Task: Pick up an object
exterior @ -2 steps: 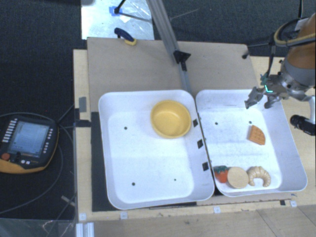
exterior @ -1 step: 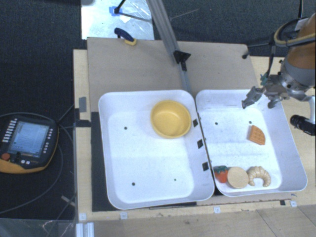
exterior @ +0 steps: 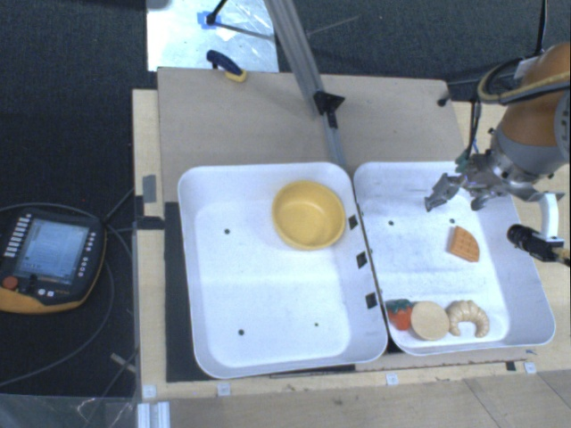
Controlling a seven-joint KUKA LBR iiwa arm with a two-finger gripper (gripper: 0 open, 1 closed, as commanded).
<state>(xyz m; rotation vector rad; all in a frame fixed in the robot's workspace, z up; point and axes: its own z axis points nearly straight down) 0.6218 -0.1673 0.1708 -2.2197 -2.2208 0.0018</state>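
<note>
The arm reaches from the right, its hand [exterior: 459, 191] seemingly open and empty over the right bin [exterior: 393, 185], which holds a waffle [exterior: 463, 243], croissant [exterior: 469, 317], round biscuit [exterior: 429, 320] and tomato [exterior: 400, 312]; the left bin [exterior: 214, 266] holds a yellow bowl [exterior: 308, 214].

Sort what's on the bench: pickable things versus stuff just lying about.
For the job: gripper, waffle, croissant, round slice, tomato, yellow bowl.

Lying about: pendant, tripod leg, clamp.
</note>
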